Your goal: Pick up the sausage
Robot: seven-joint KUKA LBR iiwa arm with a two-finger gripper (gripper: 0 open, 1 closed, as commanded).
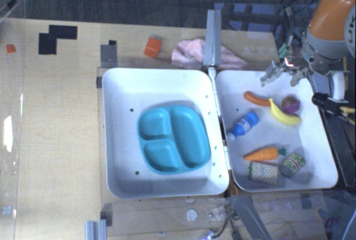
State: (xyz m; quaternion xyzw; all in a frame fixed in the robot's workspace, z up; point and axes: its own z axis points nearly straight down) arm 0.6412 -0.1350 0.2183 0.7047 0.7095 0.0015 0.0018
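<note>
The sausage (256, 98) is a short orange-red link lying near the back of the right bin (328, 178), just left of a yellow banana (283, 114). My gripper (282, 74) hangs over the bin's far edge, up and to the right of the sausage, a little apart from it. Its fingers are spread open with nothing between them. The orange-banded arm comes in from the upper right.
The right bin also holds a purple fruit (290, 104), a small blue bottle (245, 124), a carrot (261, 154), a small box (263, 173) and a can (292, 164). A blue divided plate (173, 138) sits in the left bin (119, 178). A pink cloth (189, 53) and orange block (152, 47) lie behind.
</note>
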